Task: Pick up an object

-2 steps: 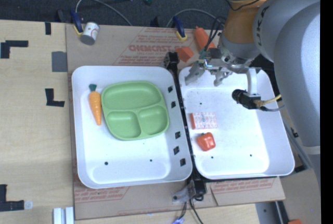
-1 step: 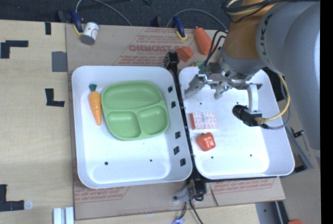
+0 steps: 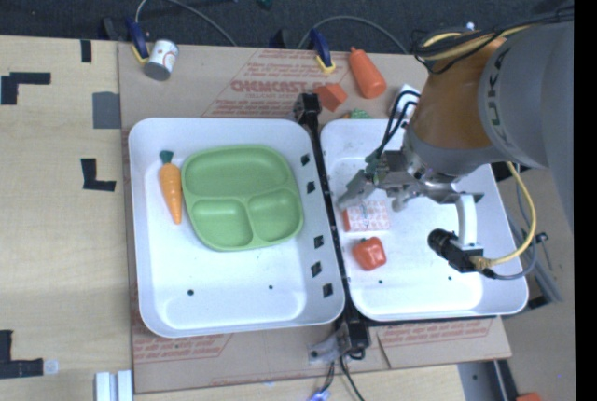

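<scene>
Red print reading "CHEMCAST" runs across the cardboard sheet [image 3: 252, 87] lying on the desk, up and to the left of the hand [image 3: 378, 189]. On the grey arm [image 3: 527, 91] just above the hand, part of a dark "KUKA" logo shows, only the letters "UK" clear. Further red print on the cardboard is too faint to read.

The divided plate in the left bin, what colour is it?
Light green plate, clear in the camera view.
</scene>
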`<action>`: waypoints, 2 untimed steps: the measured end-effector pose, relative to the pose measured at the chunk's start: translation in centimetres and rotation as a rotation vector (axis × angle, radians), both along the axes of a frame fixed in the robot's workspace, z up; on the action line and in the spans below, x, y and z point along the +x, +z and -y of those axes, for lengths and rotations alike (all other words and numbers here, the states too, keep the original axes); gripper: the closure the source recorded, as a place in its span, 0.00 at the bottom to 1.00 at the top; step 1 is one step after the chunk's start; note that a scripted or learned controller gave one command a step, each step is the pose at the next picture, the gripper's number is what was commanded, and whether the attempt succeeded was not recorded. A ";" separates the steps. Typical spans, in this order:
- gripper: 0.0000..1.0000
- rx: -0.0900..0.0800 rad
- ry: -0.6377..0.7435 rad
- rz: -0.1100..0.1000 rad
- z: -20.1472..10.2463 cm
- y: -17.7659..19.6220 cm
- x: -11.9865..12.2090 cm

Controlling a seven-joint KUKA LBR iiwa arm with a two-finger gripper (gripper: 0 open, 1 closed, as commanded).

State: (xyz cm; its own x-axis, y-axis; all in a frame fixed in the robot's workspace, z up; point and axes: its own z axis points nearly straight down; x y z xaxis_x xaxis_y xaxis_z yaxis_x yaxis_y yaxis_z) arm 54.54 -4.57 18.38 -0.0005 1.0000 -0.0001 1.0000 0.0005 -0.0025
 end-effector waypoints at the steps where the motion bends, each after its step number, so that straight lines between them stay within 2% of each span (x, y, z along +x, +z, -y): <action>1: 0.00 0.001 0.001 0.008 6.1 -9.2 1.9; 2: 0.00 0.000 0.001 0.003 4.7 -8.3 9.3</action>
State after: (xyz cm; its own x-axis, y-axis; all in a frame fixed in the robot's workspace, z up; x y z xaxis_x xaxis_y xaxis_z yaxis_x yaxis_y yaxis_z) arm 63.81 -9.32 10.08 -0.0019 1.0000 -0.0004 1.0000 0.0019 0.0002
